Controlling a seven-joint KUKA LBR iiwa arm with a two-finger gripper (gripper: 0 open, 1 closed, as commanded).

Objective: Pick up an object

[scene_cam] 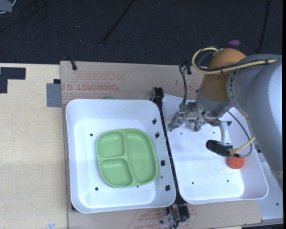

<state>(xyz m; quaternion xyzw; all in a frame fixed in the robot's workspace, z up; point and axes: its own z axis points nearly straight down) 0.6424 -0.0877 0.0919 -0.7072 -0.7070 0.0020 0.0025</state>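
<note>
While the claw (187, 121) hangs over the right bin (205, 175), finger state unclear, green plate (127, 157) in left bin (81, 128); orange object (236, 162) nearby

2 shallow white bins sit side by side on a brown cardboard sheet (133, 80) printed with reddish lettering. The left bin (81, 123) holds a light green plate (127, 157) with 3 compartments, lying flat near the bin's middle and slightly turned. The right bin (205, 185) touches the left bin along a dark central seam fitted with small black clips (158, 135). The cardboard rests on a pale wooden bench (24, 156) that carries black and grey rectangular marks (9, 78) near its upper left. Beyond the bench lies dark carpet (133, 23) crossed by thin cables.
</note>
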